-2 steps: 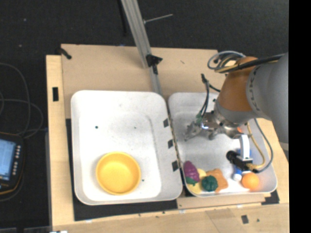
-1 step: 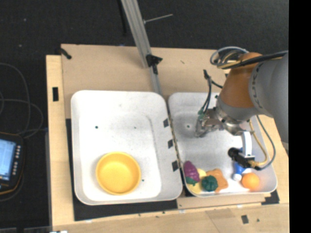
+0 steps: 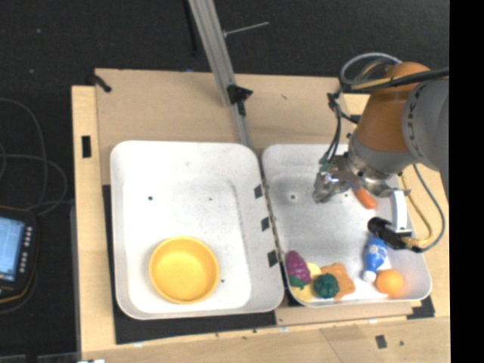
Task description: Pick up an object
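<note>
My gripper (image 3: 327,190) hangs over the upper middle of the right bin (image 3: 302,165), its fingers pointing down toward bare bin floor. I see nothing between them. Along the bin's front edge lie a purple toy (image 3: 296,267), a green toy (image 3: 326,284), an orange-brown piece (image 3: 340,274) and a yellow piece (image 3: 302,293). Near the front right corner sit a blue and white bottle (image 3: 374,258) and an orange ball (image 3: 389,282). A small orange object (image 3: 366,198) lies just right of the gripper, partly under the wrist.
The left bin (image 3: 189,172) holds a yellow bowl (image 3: 184,268) near its front. A metal pole (image 3: 215,44) slants in from the top to the gap between the bins. A black fitting with cables (image 3: 389,231) hangs off the arm over the right bin.
</note>
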You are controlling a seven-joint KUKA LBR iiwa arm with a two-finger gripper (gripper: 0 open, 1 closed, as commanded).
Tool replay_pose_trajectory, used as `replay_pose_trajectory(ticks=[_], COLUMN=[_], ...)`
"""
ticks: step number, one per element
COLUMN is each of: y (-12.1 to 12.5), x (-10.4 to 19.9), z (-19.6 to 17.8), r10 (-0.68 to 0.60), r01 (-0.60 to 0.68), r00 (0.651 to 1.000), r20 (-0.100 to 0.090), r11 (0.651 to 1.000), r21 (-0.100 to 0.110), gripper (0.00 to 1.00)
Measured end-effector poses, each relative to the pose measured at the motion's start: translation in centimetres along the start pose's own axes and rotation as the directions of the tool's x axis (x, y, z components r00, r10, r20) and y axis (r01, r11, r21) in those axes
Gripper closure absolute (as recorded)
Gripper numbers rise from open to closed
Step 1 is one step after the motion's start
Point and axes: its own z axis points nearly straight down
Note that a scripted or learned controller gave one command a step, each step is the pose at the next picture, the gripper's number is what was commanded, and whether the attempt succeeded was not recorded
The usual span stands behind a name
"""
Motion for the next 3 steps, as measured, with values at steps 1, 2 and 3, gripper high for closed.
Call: replay_pose_trajectory(ticks=[1,2,3], y=[0.5,0.6,2.0], x=[-0.7,-1.1,4.1], z=[-4.6,-11.1,-9.5], r10=[-0.003,-0.005,-0.008], r01=[0.003,0.005,0.008], r00=[1.0,1.0,1.0], r20=[0.0,0.001,-0.001], r11=[1.0,1.0,1.0], r21=[-0.001,-0.003,0.006], gripper=[1.0,1.0,1.0])
